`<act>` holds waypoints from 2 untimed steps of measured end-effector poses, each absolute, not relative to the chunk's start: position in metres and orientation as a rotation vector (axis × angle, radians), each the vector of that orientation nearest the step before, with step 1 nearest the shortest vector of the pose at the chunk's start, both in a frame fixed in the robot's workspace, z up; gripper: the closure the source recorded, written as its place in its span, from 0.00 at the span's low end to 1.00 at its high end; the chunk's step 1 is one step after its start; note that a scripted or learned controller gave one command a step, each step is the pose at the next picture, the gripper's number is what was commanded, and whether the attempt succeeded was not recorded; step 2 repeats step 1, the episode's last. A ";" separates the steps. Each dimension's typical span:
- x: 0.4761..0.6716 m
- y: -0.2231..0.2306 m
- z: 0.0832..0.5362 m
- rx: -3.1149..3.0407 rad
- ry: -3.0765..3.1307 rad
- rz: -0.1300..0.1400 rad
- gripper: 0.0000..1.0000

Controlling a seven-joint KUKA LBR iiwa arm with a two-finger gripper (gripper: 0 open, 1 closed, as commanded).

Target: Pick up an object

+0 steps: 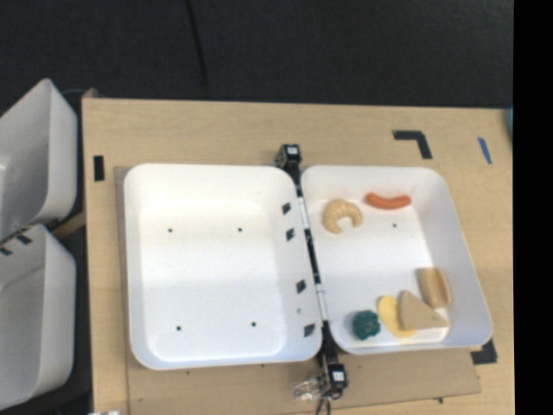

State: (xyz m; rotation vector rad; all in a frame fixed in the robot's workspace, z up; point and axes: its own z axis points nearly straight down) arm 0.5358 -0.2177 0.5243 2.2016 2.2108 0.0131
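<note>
Two shallow white bins sit side by side on the wooden bench, joined along a middle seam held by small black clips.

All the objects are in the right bin. Near its far edge lies a small orange-red sausage, its long axis running along that far edge, slightly bowed. Just beside it, toward the seam, is a tan croissant, curled so its open side faces down toward the near edge. Along the right wall, toward the near corner, rests a brown bread roll, its long axis running from the far side toward the near side. Touching it on the near side is a tan wedge, its point aimed toward the far edge; it overlaps a yellow round piece. Next to that, close to the seam at the near edge, sits a dark green lump like a small broccoli head.

The middle of the right bin is bare white floor, with open room between the far pair and the near cluster. The left bin shows only its white floor with a few dark dots.

A black fitting sits at the far end of the seam, another at the near end. Two white containers stand off the bench's left edge.

Of the gripper's jaws I cannot tell anything.
</note>
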 end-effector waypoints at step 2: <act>0.557 -0.229 0.448 2.223 2.222 -0.006 0.00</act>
